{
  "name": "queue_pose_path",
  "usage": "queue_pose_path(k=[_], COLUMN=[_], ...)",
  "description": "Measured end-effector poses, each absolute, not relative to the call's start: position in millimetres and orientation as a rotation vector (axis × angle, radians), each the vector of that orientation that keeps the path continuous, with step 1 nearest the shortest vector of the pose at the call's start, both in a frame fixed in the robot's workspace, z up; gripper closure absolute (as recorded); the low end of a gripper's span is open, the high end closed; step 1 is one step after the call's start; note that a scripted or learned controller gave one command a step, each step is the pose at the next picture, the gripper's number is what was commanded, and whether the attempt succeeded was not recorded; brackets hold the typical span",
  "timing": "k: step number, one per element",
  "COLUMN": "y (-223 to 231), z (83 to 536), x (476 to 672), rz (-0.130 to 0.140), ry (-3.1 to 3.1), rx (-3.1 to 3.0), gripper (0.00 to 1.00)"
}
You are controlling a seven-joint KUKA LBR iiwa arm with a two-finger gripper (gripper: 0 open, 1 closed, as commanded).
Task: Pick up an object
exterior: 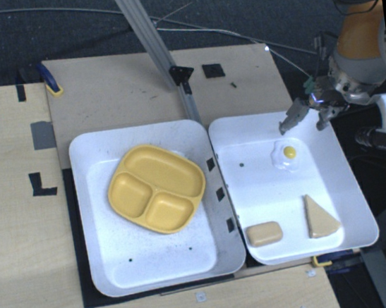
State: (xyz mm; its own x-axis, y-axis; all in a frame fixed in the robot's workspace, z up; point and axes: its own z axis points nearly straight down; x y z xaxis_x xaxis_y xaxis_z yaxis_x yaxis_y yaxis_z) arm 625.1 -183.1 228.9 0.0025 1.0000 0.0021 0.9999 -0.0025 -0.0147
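The claw (308, 118) hangs with its fingers spread wide, holding nothing. The fried egg (286, 154) lies just below and slightly left of it, the nearest thing to grab.

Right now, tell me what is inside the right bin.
The right bin holds a fried egg toy, a tan oblong block and a tan wedge. The gripper hangs over its far edge, covering a bit of rim.

Grey metal pole (151, 34) and black cables (233, 34) behind 2 bins.
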Motion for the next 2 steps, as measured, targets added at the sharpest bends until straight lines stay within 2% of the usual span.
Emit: queue_pose_path(k=[1, 2], y=[-182.5, -180.1], z=[237.6, 173.1], x=[627.9, 629.3], rz=[0.002, 0.008], ry=[-2.222, -2.22], rx=[-2.22, -2.216], gripper=[0.0, 0.0])
